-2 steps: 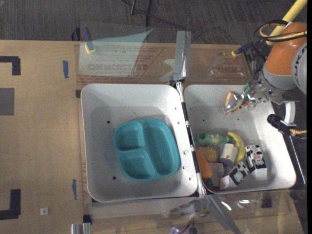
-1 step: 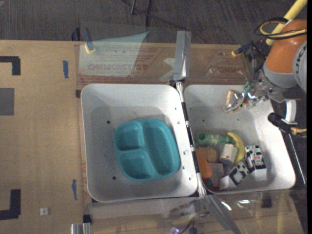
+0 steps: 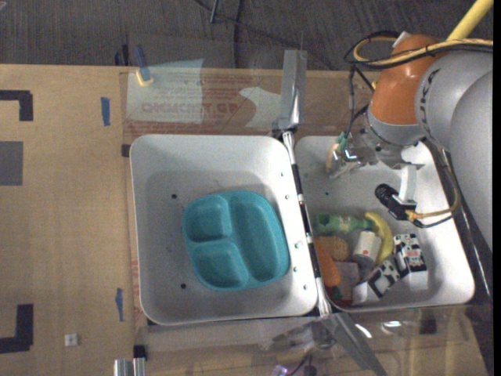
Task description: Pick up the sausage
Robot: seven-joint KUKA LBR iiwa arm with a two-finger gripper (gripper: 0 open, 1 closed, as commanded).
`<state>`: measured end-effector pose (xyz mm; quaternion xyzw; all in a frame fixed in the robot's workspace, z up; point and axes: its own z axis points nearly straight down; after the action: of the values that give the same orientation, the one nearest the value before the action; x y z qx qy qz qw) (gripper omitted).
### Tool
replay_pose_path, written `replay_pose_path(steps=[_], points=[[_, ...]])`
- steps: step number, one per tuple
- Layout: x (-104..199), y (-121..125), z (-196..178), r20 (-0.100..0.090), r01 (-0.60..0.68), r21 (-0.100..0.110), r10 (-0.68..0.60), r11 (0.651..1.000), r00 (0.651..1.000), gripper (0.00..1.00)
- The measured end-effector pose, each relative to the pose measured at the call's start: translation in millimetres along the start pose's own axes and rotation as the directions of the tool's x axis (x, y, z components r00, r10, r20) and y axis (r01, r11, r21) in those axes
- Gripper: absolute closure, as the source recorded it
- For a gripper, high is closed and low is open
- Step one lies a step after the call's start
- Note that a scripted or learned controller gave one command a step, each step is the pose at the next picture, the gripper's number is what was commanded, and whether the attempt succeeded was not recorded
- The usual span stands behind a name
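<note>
In the right bin (image 3: 446,280), a pile of toy food lies in the front half. An orange-brown elongated piece (image 3: 329,269) near the bin's left wall looks like the sausage; I cannot be sure, and its front end is tucked under other items. My gripper (image 3: 343,157) hangs over the back left part of the same bin, apart from the pile and well behind the sausage. Nothing shows between its tips.
Around the sausage are a yellow banana (image 3: 383,233), a green toy (image 3: 335,224), a small can (image 3: 365,247) and black-and-white cartons (image 3: 398,263). A teal divided plate (image 3: 233,240) lies in the left bin (image 3: 156,171). The arm's black cable fitting (image 3: 392,199) hangs over the right bin.
</note>
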<state>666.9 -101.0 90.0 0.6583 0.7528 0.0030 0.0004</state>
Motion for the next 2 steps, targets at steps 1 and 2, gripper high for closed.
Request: replay_pose_path(steps=[1, 2], points=[[-0.6, -0.9, 0.9, 0.000, -0.001, 0.003, 0.001, 1.000, 1.000, 0.00], [-89.7, -20.4, 2.1, 0.007, -0.042, 0.000, 0.042, 0.999, 0.999, 0.00]])
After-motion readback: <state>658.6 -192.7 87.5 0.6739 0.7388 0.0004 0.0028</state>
